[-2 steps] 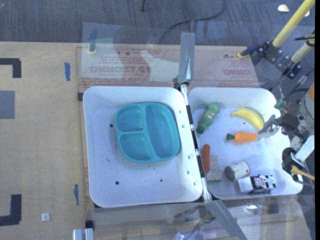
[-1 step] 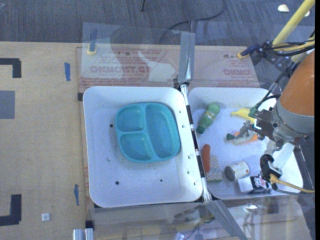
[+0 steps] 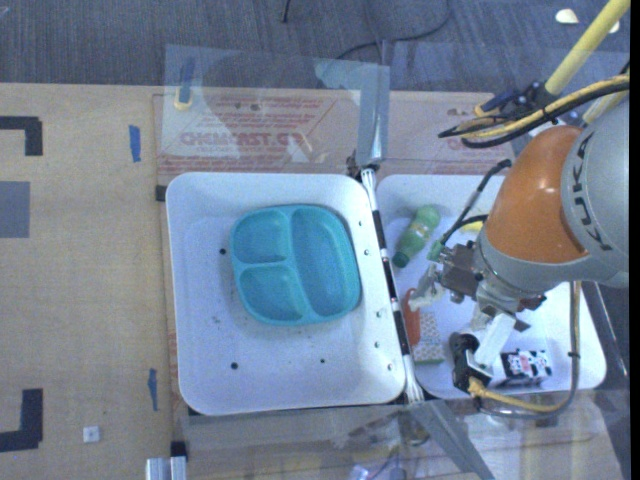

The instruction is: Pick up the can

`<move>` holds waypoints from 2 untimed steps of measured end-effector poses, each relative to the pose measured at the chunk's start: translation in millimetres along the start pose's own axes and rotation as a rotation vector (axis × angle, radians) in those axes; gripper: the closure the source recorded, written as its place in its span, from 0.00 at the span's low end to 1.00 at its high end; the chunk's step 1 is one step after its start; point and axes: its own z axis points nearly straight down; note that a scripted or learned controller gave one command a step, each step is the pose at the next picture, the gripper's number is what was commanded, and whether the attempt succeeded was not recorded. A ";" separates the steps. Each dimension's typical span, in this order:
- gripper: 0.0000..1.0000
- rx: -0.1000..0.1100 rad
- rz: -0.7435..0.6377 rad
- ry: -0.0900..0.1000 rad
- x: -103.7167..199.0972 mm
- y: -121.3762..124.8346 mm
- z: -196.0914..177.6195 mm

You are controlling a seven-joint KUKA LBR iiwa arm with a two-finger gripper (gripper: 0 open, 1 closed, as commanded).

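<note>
the arm comes in from the right and bends down over the right bin, orange band uppermost, with the pincer turned toward that bin's left wall. from this slant it cannot be told whether the pincer is wide or narrow. the can lies on its side just below the pincer in the view, close against the wall between the bins. its long axis runs from far to near with a slight tilt. it is red and white in a fine pattern, and its ends are too blurred to read. a green bottle lies just above the pincer. a black-and-white carton sits to the pincer's right and lower. a teal divided plate rests in the left bin, well to the pincer's left.
</note>
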 end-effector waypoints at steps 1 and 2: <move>0.00 0.000 -0.385 0.000 -12.8 5.1 -0.2; 0.00 -0.006 -0.303 0.001 -82.9 35.0 90.9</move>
